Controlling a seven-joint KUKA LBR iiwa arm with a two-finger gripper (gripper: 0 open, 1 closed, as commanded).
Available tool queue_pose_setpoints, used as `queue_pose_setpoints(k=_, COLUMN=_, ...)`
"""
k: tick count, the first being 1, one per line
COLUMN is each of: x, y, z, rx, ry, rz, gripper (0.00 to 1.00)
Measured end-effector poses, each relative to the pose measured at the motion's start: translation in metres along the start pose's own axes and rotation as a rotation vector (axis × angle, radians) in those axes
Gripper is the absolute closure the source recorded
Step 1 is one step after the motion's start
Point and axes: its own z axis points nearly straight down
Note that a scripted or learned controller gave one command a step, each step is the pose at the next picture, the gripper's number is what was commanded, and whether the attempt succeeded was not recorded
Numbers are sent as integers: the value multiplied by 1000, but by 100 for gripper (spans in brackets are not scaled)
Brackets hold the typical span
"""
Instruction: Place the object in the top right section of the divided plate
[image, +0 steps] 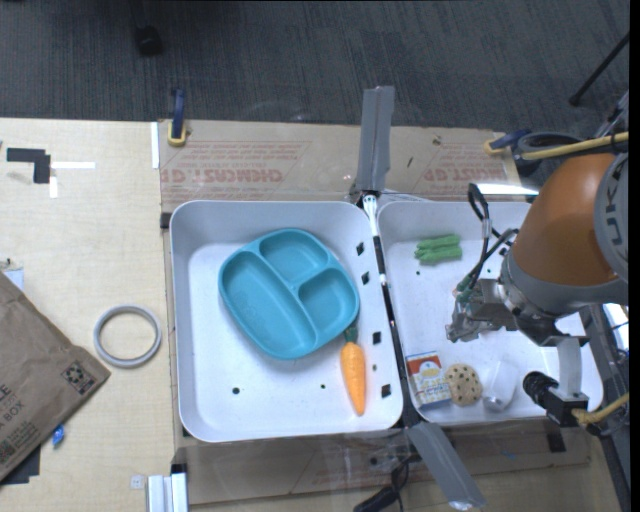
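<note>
- Camera view from above the bench: the blue divided plate lies tilted in the left bin, all three sections bare
- an orange toy carrot rests on the bin floor just below the plate's lower right edge, its green end close to the rim
- the gripper hangs over the middle of the right bin, below the arm's orange band; I cannot tell whether it is open or closed, and nothing shows between its fingers
- a green bean-like toy lies near that bin's top
- a small printed carton and a cookie lie side by side at its bottom edge
- a roll of tape sits on the bench, left of the bins
</note>
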Motion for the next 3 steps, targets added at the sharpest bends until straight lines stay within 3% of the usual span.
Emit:
queue_pose_setpoints(k=1, x=0, y=1, z=-8, rx=1, ry=-1, rz=-1, gripper=100)
queue_pose_setpoints(k=2, x=-49, y=15, z=95, rx=3, ry=1, rz=251, gripper=100)
queue_pose_setpoints(k=3, x=-101, y=13, z=100, rx=2, ry=1, rz=247, gripper=100)
